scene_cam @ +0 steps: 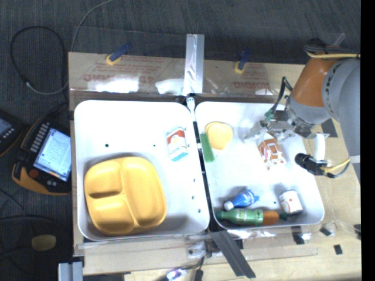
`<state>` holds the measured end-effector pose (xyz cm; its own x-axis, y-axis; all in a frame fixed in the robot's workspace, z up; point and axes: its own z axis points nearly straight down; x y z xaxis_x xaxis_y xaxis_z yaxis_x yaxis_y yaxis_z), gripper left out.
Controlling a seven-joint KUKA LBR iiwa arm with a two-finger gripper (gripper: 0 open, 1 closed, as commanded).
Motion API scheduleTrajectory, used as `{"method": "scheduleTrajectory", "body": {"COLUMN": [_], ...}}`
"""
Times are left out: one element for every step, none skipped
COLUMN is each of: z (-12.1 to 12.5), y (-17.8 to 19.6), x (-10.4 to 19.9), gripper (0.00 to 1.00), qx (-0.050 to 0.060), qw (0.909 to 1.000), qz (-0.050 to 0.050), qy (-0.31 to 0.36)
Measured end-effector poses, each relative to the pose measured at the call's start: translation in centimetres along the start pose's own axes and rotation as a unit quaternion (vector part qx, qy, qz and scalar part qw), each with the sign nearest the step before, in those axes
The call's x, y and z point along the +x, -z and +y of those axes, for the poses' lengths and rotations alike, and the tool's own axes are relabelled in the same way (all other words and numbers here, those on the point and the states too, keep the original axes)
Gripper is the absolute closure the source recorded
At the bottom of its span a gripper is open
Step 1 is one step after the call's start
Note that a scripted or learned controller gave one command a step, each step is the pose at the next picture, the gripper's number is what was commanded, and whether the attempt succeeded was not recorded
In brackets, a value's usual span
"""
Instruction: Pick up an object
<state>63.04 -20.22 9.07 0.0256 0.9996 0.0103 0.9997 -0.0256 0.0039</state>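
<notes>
Along the near rim of the right bin (316,212), at about 6 o'clock, a green bottle (243,216) lies on its side with a blue-and-white bottle (241,200) just behind it and a small white can (290,202) off toward 4 o'clock. Across the divider, the left bin (117,113) carries a yellow divided tray (124,191) at its 7 o'clock corner, and a small white-and-red carton (177,143) lies near its 2 o'clock side. Farther back in the right bin, a green stick (207,147) lies against the divider, touching a pale yellow round piece (218,134) at 11 o'clock. A white-and-orange packet (271,151) lies right of centre, just below the gripper (275,122), which hangs at 1 o'clock; whether the fingers are apart or together I cannot tell. Beyond the bins, the worktop (146,75) shows clear plastic sheeting.
</notes>
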Motion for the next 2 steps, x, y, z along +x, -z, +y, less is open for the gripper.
{"method": "scheduleTrajectory", "body": {"z": [0.2, 0.8], "y": [0.7, 10.8], "x": [0.0, 5.1], "gripper": [1.0, 1.0], "qx": [-0.002, 0.003], "qw": [1.0, 0.9928], "qz": [-0.002, -0.006], "qy": [0.001, -0.119]}}
